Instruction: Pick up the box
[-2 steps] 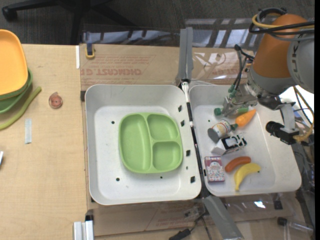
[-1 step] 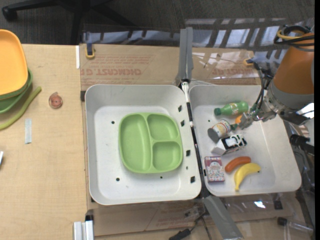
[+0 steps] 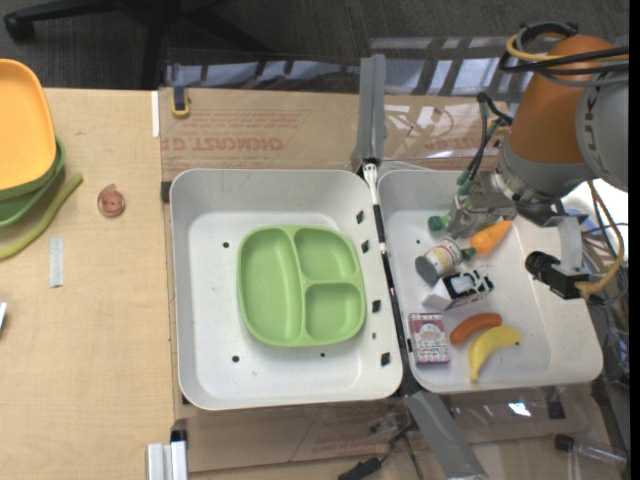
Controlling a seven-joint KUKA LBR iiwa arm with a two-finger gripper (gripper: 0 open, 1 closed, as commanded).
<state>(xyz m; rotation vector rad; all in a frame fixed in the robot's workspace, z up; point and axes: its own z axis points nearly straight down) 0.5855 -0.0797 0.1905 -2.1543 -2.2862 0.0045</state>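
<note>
Box (image 3: 429,338) lay flat in the right bin (image 3: 560,363), near its front-left corner, at about 7 o'clock from the bin's middle. Face up: red-pink print with a pale panel. A red sausage-shaped toy (image 3: 475,326) sat just beside it at 3 o'clock, and a banana (image 3: 492,348) a little further out at 4 o'clock. A can (image 3: 439,260) on its side and a black-and-white item (image 3: 467,285) lay near at 12 to 1 o'clock.

Gripper (image 3: 468,220) hung over the back of that bin, next to a carrot (image 3: 490,236), well apart from the box. How the claw stood could not be made out, nor anything in it.

Judgement: small carton, likely light and fairly stiff, glossy so perhaps slippery; thin walls could dent. Best grip seemed across the short width, the left side close to the bin wall.

The left bin (image 3: 200,368) held a green divided tray (image 3: 300,286).
</note>
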